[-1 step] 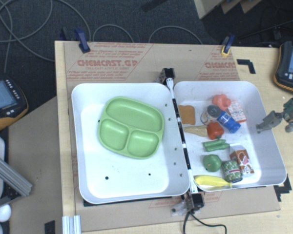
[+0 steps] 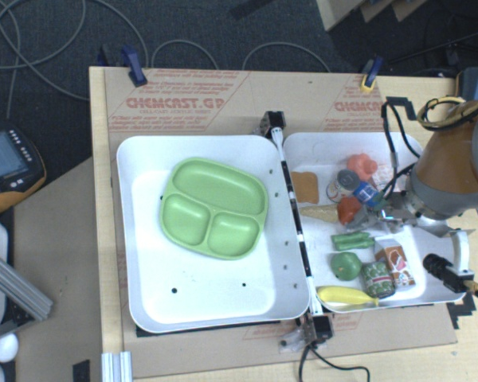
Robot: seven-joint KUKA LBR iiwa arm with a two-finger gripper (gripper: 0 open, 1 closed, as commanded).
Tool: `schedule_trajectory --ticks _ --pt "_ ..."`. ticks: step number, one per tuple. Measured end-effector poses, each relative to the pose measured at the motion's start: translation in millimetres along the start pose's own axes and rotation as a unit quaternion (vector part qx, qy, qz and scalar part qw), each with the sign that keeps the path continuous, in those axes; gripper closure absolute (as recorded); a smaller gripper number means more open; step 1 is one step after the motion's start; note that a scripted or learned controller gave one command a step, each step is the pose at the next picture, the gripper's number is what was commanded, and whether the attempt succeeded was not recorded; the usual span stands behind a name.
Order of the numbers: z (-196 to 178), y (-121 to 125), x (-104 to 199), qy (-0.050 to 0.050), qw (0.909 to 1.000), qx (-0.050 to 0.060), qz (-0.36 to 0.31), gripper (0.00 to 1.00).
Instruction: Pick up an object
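Gripper sits low in the right bin, over the clutter near the bin's middle; whether it has anything I can't tell, arm blocks the tip. Nearest candidates: red piece and blue piece, both just beside the tip, w/ the green stick right below. Judging by the crowding, I should come straight down on one item, not straddle two, and lift slow so neighbours don't drag along.

Rest of right bin: pink lump toward the back, brown square by the divider, green ball, a round patterned thing, small box, banana along the front wall. All packed close, several touching.

Left bin holds a green tray, 3 compartments, nothing in them.
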State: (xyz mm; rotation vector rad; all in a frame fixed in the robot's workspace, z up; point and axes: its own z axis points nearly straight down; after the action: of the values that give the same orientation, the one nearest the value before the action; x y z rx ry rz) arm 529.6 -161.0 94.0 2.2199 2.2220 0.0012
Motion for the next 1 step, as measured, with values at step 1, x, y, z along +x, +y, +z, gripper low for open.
schedule_trajectory --ticks 1 --pt "9.8 -50.6 63.4 0.001 1.0000 0.001 0.000 0.00"
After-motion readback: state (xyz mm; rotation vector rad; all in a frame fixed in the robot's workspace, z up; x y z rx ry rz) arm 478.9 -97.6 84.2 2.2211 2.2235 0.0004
